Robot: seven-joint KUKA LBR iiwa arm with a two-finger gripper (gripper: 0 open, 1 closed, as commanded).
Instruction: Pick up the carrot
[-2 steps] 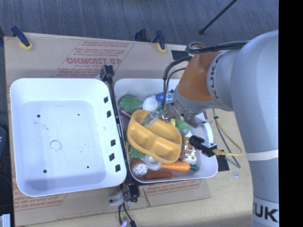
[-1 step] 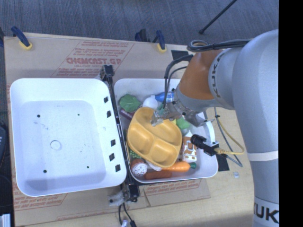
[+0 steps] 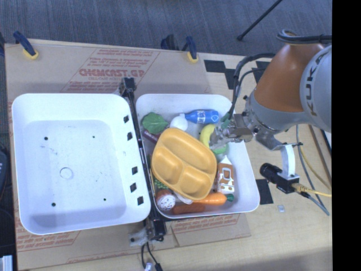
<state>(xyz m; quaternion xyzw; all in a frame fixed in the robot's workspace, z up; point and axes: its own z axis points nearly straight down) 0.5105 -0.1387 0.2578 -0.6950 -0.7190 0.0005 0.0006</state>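
- Grey carpet runs behind the counter point(image 3: 282, 230), which carries a brown printed cardboard sheet point(image 3: 107, 66) clipped at its far edge by blue and yellow clamps.
- Two shallow white bins sit side by side on that sheet: the left bin point(image 3: 22, 151) at 9 o'clock of the view, the right bin point(image 3: 248, 185) just right of centre, their near walls touching along a black hinge strip.
- Within the right bin, a yellow sectioned tray point(image 3: 183, 164) lies tilted over the heap and hides much of what is beneath it.
- At 6 o'clock of that tray, the carrot point(image 3: 203, 200) lies along the bin's near wall; its left end runs under the tray's edge, next to a speckled round object point(image 3: 164, 201) that is hard to identify.
- At 3 o'clock of the tray, a small white carton point(image 3: 225, 175) stands with orange print.
- At 12 o'clock, a blue bottle point(image 3: 202, 116) lies on its side, with a green leafy item point(image 3: 154, 122) at 11 o'clock and a yellow fruit-like piece point(image 3: 207, 134) partly covered.
- From 3 o'clock of the view the arm reaches in, its orange band cut off by the frame edge.
- Over the bin's right wall, the claw point(image 3: 225, 135) hangs beside the yellow piece; I cannot tell how its tips are set, nor whether they touch anything. It is well apart from the carrot.
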